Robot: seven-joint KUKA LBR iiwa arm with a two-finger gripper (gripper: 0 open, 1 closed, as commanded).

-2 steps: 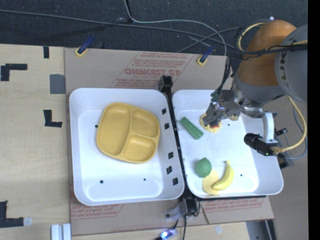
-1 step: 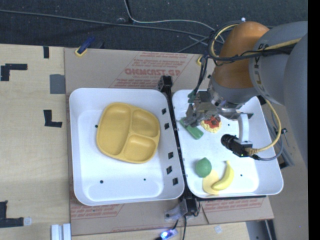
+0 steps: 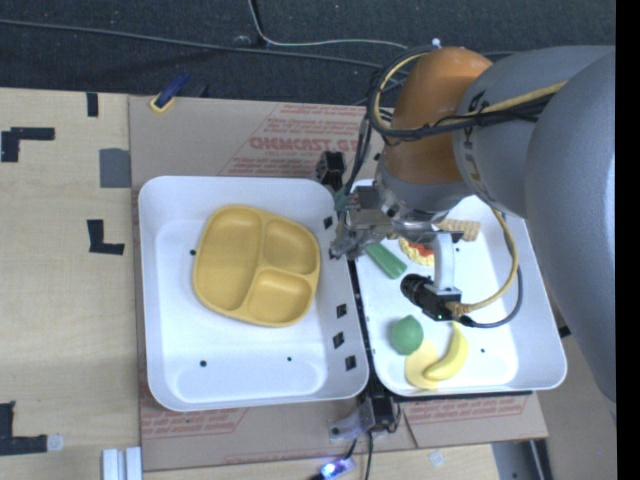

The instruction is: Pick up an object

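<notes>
My gripper (image 3: 352,236) hangs low over the left edge of the right bin (image 3: 500,363), under the orange band of the arm. Just right of it lies a green stick-shaped object (image 3: 385,259), partly under the wrist. A round green object (image 3: 406,334) and a yellow banana (image 3: 442,360) rest toward the bin's near side. An orange-and-white item (image 3: 420,251) and a tan piece (image 3: 466,230) peek out below the wrist. Nothing is visibly held.
The left bin (image 3: 180,368) holds a yellow three-compartment plate (image 3: 256,265). Between the bins runs a divider with black clips (image 3: 343,328). A black cable fitting (image 3: 428,298) hangs over the right bin. The big grey arm covers the right bin's far right side.
</notes>
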